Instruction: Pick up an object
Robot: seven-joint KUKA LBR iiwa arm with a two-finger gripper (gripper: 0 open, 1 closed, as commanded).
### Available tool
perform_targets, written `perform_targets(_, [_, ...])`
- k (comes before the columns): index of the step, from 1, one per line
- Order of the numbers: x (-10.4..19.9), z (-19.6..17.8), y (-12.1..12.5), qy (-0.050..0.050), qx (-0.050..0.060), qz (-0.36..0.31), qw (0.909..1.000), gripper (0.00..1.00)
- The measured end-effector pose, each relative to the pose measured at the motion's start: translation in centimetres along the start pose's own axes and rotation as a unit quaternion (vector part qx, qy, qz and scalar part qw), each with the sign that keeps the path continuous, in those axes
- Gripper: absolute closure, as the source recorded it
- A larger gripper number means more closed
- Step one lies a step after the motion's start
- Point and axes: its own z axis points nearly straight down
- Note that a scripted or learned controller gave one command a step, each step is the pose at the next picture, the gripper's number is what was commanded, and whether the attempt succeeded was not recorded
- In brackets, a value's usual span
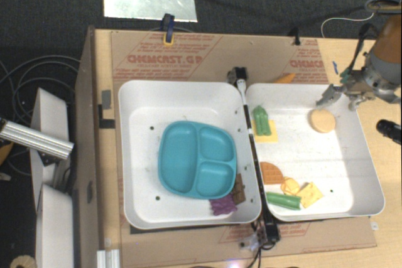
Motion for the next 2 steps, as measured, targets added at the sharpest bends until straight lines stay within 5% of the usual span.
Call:
perform_targets(1, [0.5,9.8,0.4,-0.002,-0.004,-0.004,1.0,0.0])
perform_targets(2, [0.4,7.8,0.8,-0.003,-0.008,-0.004,1.0,1.0])
